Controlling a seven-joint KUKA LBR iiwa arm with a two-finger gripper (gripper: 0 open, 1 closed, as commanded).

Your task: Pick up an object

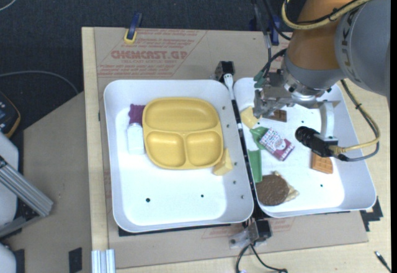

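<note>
My gripper (264, 106) hangs low over the far left part of the right bin (353, 185). Just left of it lies a pale yellow piece (249, 118), and a small brown block (280, 116) lies right beside it. A red and green packet (276, 143) rests in front of the gripper, with a green tube (254, 161) along the bin's left wall. A round brown cookie (272, 189) sits at the near edge, and a small waffle piece (321, 165) lies to the right. I see nothing held.
The left bin (170, 203) holds a yellow divided tray (183, 131), a purple item (136, 113), a white bottle (134, 139) and a yellow scrap (223, 165). The grey and orange arm (329, 23) covers the right bin's far corner.
</note>
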